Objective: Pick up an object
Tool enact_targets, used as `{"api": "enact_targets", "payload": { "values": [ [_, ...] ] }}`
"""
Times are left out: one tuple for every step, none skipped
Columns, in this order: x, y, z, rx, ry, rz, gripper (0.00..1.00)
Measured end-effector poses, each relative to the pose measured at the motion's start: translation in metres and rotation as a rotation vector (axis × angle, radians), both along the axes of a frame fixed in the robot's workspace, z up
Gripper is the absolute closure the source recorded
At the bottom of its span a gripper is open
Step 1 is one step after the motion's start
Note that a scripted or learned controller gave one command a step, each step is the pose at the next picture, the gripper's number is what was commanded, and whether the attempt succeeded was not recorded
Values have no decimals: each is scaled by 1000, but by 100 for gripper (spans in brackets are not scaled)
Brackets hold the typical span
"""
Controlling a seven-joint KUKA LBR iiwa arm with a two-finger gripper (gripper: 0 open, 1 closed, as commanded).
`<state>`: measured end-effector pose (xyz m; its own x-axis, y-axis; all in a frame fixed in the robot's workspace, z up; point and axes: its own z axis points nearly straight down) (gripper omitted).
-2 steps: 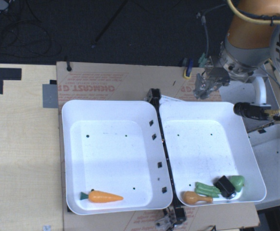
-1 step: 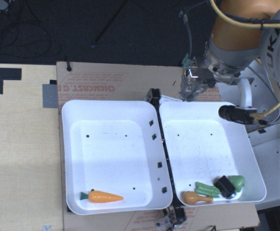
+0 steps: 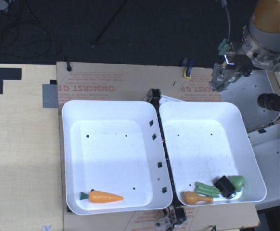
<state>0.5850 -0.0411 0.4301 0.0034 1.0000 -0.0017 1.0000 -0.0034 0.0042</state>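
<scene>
Pre-grasp step. My jaws upper right, above bins; opening: cannot tell. Next: descend onto carrot, lower left.

The cardboard sheet under the bins carries red print, seen upside down. Above the left bin, in the upper middle of the frame, one line reads roughly "GIGMOAST.GR", though the letters are blurred and uncertain. A second fragment to the right, near the top of the right bin, looks like "GP". More red print at the bottom edge is too small to read.
</scene>
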Motion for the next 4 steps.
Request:
{"api": "enact_targets", "payload": {
  "values": [
    [-6,107,115,5,-6,15,100],
    [22,97,-11,-1,19,3,100],
    [3,167,39,4,3,11,100],
    [-1,217,112,4,1,9,100]
  ]
}}
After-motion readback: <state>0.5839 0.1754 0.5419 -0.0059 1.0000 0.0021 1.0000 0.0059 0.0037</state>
